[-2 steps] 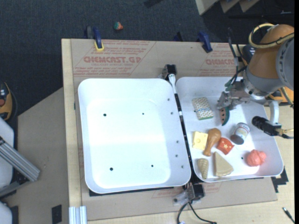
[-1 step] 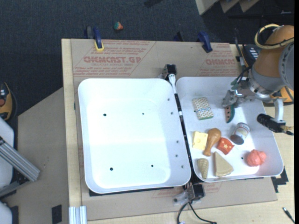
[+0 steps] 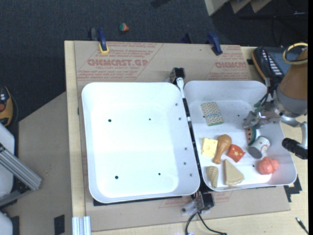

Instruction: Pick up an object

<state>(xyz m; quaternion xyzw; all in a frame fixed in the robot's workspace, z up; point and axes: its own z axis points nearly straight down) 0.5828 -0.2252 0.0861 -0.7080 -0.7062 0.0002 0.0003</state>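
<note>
Gripper (image 3: 254, 120) of mine hangs low over the right shallow white bin (image 3: 230, 89), near its right wall, and from this fixed overhead view I cannot tell how it is set or whether it grips anything.

Just below it, toward the bench's front edge, lies a small slice-shaped piece with a dark green rim and red face (image 3: 251, 134), its long axis running roughly up and down the frame; beside that sits a small grey and white cup-like object (image 3: 259, 146). I judge these two the nearest candidates, almost directly beneath my tool.

Further toward the front lies a pink rounded lump (image 3: 267, 166), and to the left a cluster: a red block with a star (image 3: 236, 152), a tan drumstick shape (image 3: 221, 147), a yellow cheese-like wedge (image 3: 209, 147), a beige triangular wedge (image 3: 232, 174) and a small cone (image 3: 212, 175). A speckled flat square (image 3: 212, 113) lies apart, well left of my gripper. Crowding around the slice could foul a descent.
</note>
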